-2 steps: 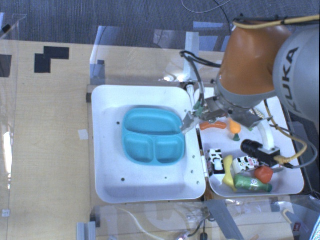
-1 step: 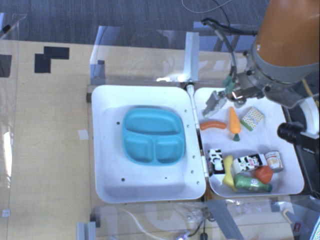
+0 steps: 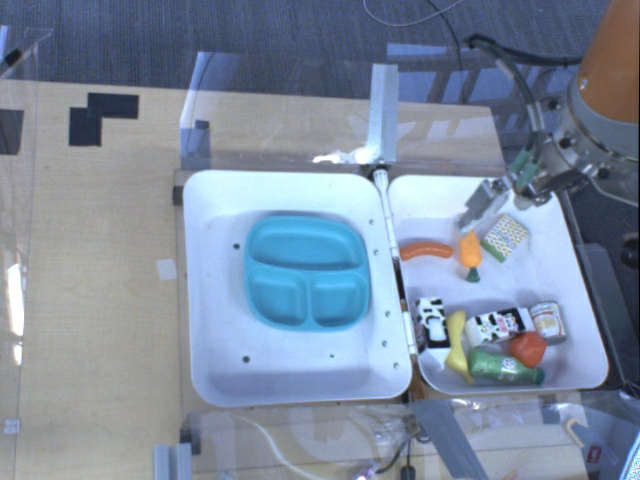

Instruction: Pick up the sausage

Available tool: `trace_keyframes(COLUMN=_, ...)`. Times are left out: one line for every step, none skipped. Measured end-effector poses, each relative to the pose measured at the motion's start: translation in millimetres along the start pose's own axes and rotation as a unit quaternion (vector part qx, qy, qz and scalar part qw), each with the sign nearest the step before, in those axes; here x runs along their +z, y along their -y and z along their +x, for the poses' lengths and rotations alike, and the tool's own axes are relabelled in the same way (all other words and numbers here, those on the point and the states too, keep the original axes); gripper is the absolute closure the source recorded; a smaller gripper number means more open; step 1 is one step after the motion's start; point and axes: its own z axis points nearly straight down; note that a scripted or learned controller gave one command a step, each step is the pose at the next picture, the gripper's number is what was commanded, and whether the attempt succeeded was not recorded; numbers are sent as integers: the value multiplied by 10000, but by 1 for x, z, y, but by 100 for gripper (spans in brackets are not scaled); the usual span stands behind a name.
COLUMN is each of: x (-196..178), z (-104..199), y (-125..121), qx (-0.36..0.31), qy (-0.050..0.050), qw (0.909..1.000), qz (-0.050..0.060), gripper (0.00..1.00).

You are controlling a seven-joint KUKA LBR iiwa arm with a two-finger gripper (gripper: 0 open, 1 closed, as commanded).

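The sausage (image 3: pixel 425 251), a slim orange-red link, lies flat in the right bin (image 3: pixel 436 204) near its left wall. Just right of it sits a small carrot (image 3: pixel 470 252), apart from the sausage. My gripper (image 3: pixel 497 208) hangs over the upper middle of that bin, up and to the right of the sausage. Its fingers are spread, one grey finger (image 3: pixel 480 206) pointing down-left toward the carrot. Nothing is between them.
A green-checked box (image 3: pixel 505 236) lies just below the gripper. Along the bin's front are a cow-patterned carton (image 3: pixel 430 323), a banana (image 3: pixel 456 343), a second carton (image 3: pixel 498 326), a can (image 3: pixel 547 320), a tomato (image 3: pixel 528 348) and a green bottle (image 3: pixel 503 368). The left bin (image 3: pixel 215 368) holds a blue divided plate (image 3: pixel 307 271).
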Motion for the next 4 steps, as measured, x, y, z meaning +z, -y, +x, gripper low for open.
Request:
trace_keyframes(x=68, z=7, y=-4, qx=643, qy=-4, qw=9979, qz=11, gripper=0)
trace_keyframes(x=56, z=7, y=-6, qx=608, qy=6, qw=9981, qz=-22, gripper=100)
trace_keyframes(x=115, z=62, y=-74, qx=-1078, qy=-15, qw=9942, qz=14, gripper=100)
trace_keyframes(x=0, z=17, y=-152, qx=-1788, qy=-2, qw=9839, qz=-9, gripper=100)
